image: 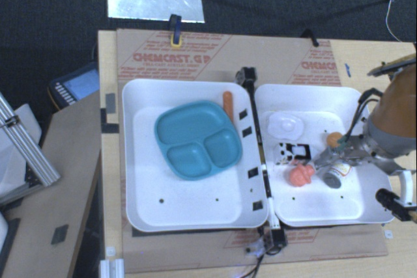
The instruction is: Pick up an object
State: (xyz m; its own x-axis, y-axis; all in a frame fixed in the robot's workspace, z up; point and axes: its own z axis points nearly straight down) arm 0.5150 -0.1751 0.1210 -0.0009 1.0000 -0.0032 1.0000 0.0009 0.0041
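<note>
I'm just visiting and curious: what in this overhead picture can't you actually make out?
- Hand: blurred, too small to tell open or shut.
- Pink object: touching the hand or merely beside it, unclear.
- Orange object: partly hidden by the arm.
- Black-and-white item: too blurred to identify.
- Arm: cut off by the frame's right edge.

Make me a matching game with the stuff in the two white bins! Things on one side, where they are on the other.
Things:
1. blue divided plastic plate
2. thin orange stick
3. pink lumpy toy
4. small round orange piece

Places:
A. right bin, near the divider
B. middle of the left bin
C. right bin, beside the tool
D. left bin's upper right corner

Pairs: 1-B, 2-D, 3-A, 4-C
</note>
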